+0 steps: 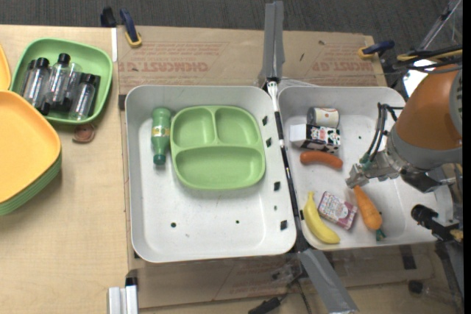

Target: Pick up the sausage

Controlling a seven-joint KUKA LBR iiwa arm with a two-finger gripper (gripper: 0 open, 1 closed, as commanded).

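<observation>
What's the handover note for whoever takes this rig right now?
Gripper: over the right bin, beside the carrot's top end; nothing visibly held.
Sausage: lying on the right bin's floor, below the small carton, left of the gripper, apart from it.
Done: nothing; sausage not picked.
Left: move left to the sausage, grasp it, lift.
Nearby: banana and pink packet.

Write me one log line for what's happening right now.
goal: pick up sausage | sausage: lying in right bin, free | gripper: right of sausage, above carrot | nearby: banana
</observation>
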